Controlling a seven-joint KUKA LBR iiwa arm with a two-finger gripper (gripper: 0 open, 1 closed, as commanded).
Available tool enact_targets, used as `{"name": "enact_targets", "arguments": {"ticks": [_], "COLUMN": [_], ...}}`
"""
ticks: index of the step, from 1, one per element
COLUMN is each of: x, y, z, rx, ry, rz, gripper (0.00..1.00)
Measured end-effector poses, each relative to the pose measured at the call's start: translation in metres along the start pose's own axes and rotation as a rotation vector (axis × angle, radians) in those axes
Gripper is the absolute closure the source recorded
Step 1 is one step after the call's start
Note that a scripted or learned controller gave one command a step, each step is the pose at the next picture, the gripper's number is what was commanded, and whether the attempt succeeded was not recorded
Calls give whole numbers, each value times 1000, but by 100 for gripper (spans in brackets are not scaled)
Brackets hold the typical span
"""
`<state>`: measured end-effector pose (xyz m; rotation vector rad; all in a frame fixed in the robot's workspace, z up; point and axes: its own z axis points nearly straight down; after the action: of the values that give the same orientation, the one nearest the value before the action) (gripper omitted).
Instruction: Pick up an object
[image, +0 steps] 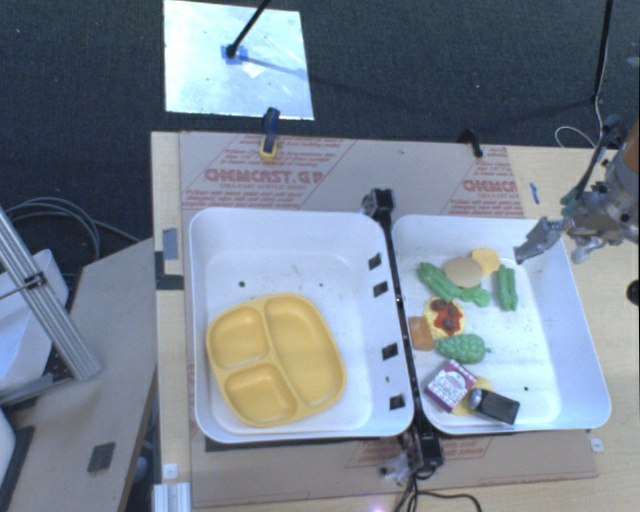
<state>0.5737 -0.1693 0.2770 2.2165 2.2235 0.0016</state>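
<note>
The gripper (558, 240) hangs at about three o'clock in the scene, above the upper right rim of the right bin (575, 345). Two grey fingers show, spread apart, one tip reaching left over the bin's edge and the other pointing down to the right; nothing lies between them.

Just off the left fingertip, toward nine o'clock, a small cluster of toy food sits in the upper part of the right bin: a yellow piece (486, 260) touching a tan round piece (463, 271), a short green pod (507, 288) standing at five o'clock from the yellow one, and a longer green pod (445, 283) running slantwise beneath the tan one. At six o'clock from these lies a small yellow disc with red topping (444, 316), an orange-brown bit (421, 333) beside it, then a knobbly green vegetable (461, 348). Nearer the bin's lower edge rest a purple-and-white carton (452, 386) and a black block (495, 406) (the two touch).

Across the divider, at nine o'clock, the left bin (250, 250) holds a yellow divided tray (274, 357) in its lower half. Both bins rest on a table (330, 165) covered with printed board.
</note>
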Motion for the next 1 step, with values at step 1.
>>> {"name": "enact_targets", "arguments": {"ticks": [1], "x": [43], "y": [-37], "z": [-172], "rx": [-17], "ry": [-2], "rz": [-6], "gripper": [0]}}
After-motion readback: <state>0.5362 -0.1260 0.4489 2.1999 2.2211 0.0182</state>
